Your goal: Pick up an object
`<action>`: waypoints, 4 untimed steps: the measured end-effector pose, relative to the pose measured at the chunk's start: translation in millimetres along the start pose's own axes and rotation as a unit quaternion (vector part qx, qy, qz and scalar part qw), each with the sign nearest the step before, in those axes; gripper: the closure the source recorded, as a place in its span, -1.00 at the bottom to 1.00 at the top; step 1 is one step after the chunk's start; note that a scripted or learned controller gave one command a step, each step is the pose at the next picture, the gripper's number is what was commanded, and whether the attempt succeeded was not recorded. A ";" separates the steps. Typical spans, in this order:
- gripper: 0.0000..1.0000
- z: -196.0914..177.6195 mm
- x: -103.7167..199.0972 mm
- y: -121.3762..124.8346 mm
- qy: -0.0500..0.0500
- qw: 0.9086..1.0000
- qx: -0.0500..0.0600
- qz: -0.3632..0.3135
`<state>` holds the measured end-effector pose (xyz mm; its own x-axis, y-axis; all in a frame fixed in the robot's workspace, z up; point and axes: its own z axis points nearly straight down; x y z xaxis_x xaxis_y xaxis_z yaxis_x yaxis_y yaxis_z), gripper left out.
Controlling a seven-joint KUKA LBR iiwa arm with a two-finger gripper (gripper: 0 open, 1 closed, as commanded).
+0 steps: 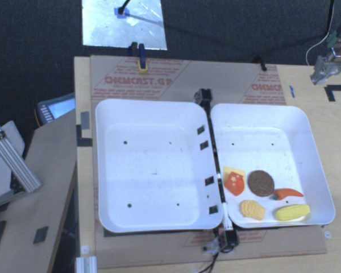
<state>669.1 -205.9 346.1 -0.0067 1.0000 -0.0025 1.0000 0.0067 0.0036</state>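
While the hand (328, 67) hangs at the worktop's far right corner, well apart from both bins, I cannot tell its state. Five small toy foods (261, 182) crowd the right bin's (261, 121) near end, so a grab could easily nudge neighbours or close on none.

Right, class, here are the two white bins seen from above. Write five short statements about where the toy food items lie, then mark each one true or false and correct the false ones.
1. All the food items lie in the right bin. True.
2. The brown round cookie sits at the far end of its bin. False: it lies near the front edge.
3. The yellow corn cob is right of the ridged yellow piece. True.
4. The red chili pepper lies in the left bin. False: it is in the right bin, beside the cookie.
5. The red and yellow wedge is left of the cookie. True.
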 end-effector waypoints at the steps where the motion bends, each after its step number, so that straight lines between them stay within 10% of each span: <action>1: 1.00 -9.8 0.0 0.1 0.000 1.000 0.000 0.000; 4: 1.00 -3.4 0.1 0.1 0.000 1.000 0.000 0.000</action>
<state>669.1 -205.9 349.6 -0.0067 1.0000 -0.0024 1.0000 0.0067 0.0038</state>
